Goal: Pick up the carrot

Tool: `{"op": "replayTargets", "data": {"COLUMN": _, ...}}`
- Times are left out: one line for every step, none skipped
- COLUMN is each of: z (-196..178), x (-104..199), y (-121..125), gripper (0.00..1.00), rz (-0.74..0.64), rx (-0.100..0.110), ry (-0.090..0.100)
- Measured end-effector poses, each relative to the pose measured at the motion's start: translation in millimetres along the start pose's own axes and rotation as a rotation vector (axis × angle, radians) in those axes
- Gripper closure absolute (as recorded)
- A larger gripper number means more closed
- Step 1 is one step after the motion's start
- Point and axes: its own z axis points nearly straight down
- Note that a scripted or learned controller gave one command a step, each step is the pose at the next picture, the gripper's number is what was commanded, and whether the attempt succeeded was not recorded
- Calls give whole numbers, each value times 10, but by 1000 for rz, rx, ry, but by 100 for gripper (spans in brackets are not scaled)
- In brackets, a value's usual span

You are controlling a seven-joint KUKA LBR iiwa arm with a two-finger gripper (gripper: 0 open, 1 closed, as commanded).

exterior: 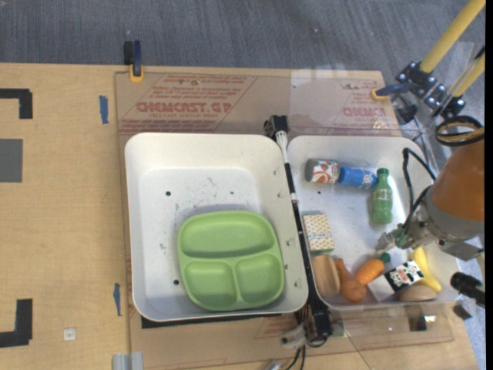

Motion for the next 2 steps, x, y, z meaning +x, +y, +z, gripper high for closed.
{"op": "replayTargets", "data": {"z": 8, "x": 4, "y": -5, "gripper": 0, "rz": 0, "rx": 2, "ry": 1}}
{"op": "replayTargets", "data": {"z": 109, "x": 499, "y": 107, "gripper": 0, "rz": -76, "rx": 8, "ry": 11}}
